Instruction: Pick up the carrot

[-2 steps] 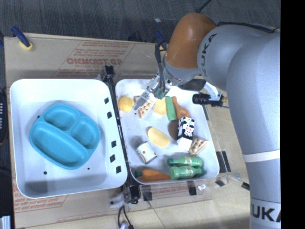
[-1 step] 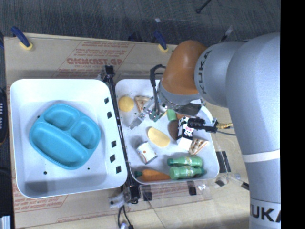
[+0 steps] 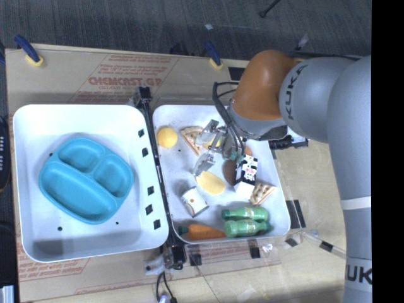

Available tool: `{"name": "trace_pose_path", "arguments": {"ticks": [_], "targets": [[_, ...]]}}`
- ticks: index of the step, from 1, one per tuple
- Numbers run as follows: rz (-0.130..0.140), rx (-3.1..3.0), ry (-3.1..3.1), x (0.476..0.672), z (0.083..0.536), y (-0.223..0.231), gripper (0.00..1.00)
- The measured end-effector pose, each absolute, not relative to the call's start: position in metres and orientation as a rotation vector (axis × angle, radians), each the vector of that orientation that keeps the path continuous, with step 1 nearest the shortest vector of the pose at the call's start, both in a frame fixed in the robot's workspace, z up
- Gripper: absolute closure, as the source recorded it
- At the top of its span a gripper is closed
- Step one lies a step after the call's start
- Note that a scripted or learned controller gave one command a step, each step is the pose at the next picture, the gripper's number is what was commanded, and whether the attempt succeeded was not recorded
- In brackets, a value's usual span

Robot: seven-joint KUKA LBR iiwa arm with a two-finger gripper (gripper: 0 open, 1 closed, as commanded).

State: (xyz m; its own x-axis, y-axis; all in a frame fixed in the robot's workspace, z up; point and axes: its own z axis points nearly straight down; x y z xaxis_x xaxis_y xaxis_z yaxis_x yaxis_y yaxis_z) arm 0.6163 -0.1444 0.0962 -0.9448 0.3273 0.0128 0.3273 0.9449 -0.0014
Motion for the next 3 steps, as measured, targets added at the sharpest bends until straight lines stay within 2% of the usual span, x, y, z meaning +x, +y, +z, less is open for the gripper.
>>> {"name": "trace_pose_path", "arguments": {"ticks": [1,2,3], "targets": [[0.002,-0.538,-3.108,0.555,0.098,-0.132,0.00],[0.003,-0.858,-3.032,0.601,0.097,-0.104,0.00],[0.001,-0.414,-3.135,0.557,0.098,-0.110,0.00]]}}
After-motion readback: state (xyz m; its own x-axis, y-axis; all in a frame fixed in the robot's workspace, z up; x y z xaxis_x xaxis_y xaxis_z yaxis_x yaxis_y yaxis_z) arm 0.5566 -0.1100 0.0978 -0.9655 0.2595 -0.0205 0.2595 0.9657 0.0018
